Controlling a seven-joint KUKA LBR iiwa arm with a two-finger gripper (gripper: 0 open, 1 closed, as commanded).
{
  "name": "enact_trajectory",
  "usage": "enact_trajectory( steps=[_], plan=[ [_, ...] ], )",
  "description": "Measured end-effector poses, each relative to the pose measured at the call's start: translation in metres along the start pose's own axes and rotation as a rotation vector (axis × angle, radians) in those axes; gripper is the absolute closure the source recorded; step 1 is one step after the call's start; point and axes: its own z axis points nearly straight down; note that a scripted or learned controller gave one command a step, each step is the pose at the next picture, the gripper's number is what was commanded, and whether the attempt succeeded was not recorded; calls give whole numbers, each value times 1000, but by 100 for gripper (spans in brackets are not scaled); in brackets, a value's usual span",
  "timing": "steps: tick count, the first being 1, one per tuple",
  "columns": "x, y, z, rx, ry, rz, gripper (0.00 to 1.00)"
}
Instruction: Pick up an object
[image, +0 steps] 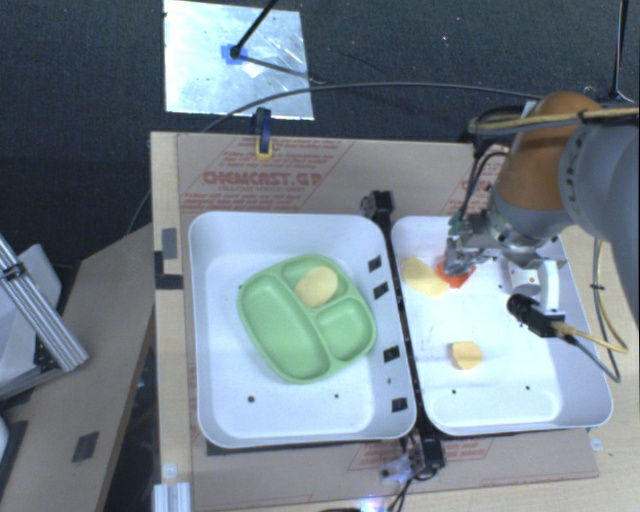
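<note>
In the right bin (520, 400), my gripper (458, 266) is lowered onto a small red-orange object (457, 279) near the bin's back left. A pale yellow piece (423, 278) lies just left of that, touching or nearly touching it. A small yellow block (465, 354) sits apart near the middle of the same bin. The left bin (230, 400) holds a green divided plate (303, 318) with a yellow round item (318, 286) in its upper compartment. The red-orange object is partly covered by the gripper.
The arm's grey body and orange band (545, 150) hang over the right bin's back right corner. Cables (585, 335) trail along the right bin's right side. A black divider (395, 320) runs between the bins.
</note>
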Motion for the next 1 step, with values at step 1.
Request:
enact_trajectory(
  steps=[1],
  plan=[
    [2,1,-65,-4,0,-5,100]
  ],
)
